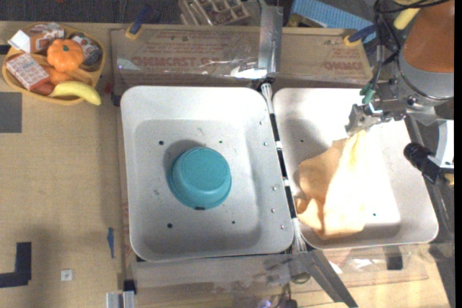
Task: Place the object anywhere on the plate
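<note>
A yellow-orange cloth [338, 187] is seen lifted by one corner from the right bin [411, 227], its upper tip pinched between the fingers of the gripper [361, 117], which are closed on it. Most of the cloth hangs down and trails on the bin floor, bunched toward the bin's left wall. The teal plate [201, 177], apparently upside down like a shallow bowl, is found in the middle of the left bin [144, 126], well apart from the cloth.

Several failures can be foreseen. Only a small corner is held, so the cloth may be pulled out of the grasp by its own weight or by drag against the bin floor. If too little height is gained, the trailing part may be caught on the divide between the bins. On release, the cloth may slide off the plate's domed surface or be draped mostly beside it.

Counted: one cloth, one plate, two bins, one gripper. On the bench [50, 177] at the far left, one dish of toy food [52, 72] is seen.
</note>
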